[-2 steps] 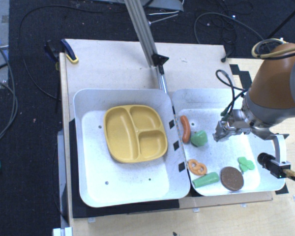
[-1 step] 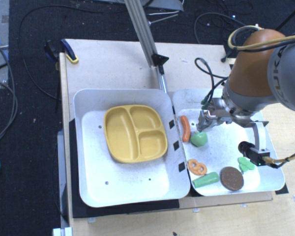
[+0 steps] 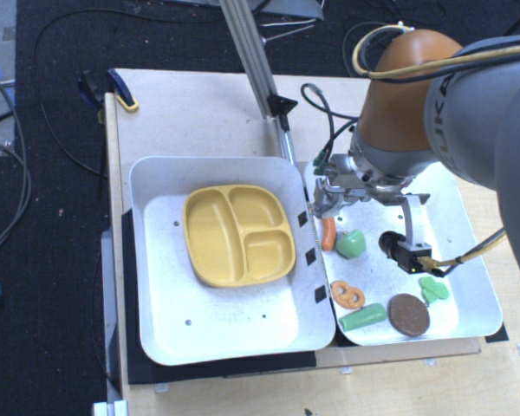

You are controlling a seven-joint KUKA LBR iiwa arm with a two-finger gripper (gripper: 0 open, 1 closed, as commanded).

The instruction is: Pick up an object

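Yellow divided tray (image 3: 239, 234) sits flat in left bin (image 3: 156, 319), three compartments, nothing in them. Right bin (image 3: 468, 232) touches the left bin along their shared edge. Using the green round piece (image 3: 351, 244) in the right bin as landmark: orange carrot-like piece (image 3: 328, 233) just left of it, almost touching; pretzel-shaped orange piece (image 3: 347, 296) below it; green cylinder (image 3: 362, 317) further below, past the pretzel; brown round disc (image 3: 408, 314) below-right, just beside the cylinder; small green leafy piece (image 3: 432, 289) right and below, near the disc. Gripper (image 3: 328, 199) hangs just above-left of the green round piece, right over the carrot end; fingers blurred against the bin wall, cannot tell their spread. Nothing seen between them. Grey arm with orange band (image 3: 407, 85) comes in from upper right of the landmark. Counter (image 3: 191, 115) is pale wood.
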